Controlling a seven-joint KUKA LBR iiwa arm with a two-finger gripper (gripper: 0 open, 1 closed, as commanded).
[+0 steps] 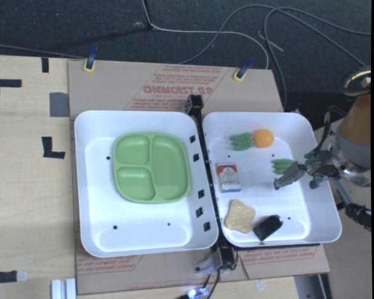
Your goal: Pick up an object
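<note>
While the left bin (93,167) holds a green divided plate (153,167), the right bin (299,126) holds a toast slice (239,216), black block (267,227), upright carton (227,177), orange ball (263,138) and green pieces (240,141). Whether the gripper (293,174) is parted, I cannot tell.

I read both white bins (87,185) as smooth, slightly glossy plastic. The green divided plate (153,167) looks like matt plastic. Under the bins I see flat brown cardboard (174,86) with red print, lying on a pale wood-grain tabletop (25,192). The orange ball (263,137) looks smooth, the tan slice (239,216) rough and porous, the black block (268,227) dull, and the small box (228,176) like printed paper.
</note>
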